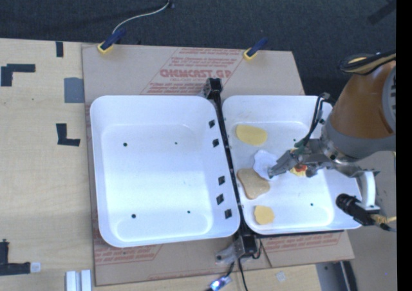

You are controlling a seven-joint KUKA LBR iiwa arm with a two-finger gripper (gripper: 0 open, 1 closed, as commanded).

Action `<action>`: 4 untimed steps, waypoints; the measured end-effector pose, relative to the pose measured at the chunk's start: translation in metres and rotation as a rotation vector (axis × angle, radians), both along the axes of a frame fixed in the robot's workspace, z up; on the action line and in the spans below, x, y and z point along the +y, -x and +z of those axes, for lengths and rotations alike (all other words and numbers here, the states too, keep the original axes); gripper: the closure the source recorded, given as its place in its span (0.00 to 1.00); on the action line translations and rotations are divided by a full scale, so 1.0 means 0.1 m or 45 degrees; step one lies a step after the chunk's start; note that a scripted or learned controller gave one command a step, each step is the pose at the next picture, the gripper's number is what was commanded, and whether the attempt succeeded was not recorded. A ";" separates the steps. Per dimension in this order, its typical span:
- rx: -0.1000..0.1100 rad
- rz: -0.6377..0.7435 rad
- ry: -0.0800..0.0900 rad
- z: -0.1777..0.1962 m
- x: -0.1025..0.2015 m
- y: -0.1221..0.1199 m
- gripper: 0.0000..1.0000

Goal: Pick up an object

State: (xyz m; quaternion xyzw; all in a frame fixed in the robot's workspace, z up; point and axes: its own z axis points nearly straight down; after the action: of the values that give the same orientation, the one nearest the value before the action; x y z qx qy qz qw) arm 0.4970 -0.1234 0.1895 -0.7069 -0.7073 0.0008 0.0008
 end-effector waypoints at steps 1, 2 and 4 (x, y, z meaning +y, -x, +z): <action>-0.003 -0.004 0.000 -1.09 -0.01 0.14 0.00; -0.007 0.003 -0.005 -0.92 0.00 0.11 1.00; 0.004 0.002 0.000 0.19 0.71 -0.40 1.00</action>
State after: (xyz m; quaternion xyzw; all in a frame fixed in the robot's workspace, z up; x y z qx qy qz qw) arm 0.5370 -0.0519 0.2084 -0.7065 -0.7077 0.0019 0.0020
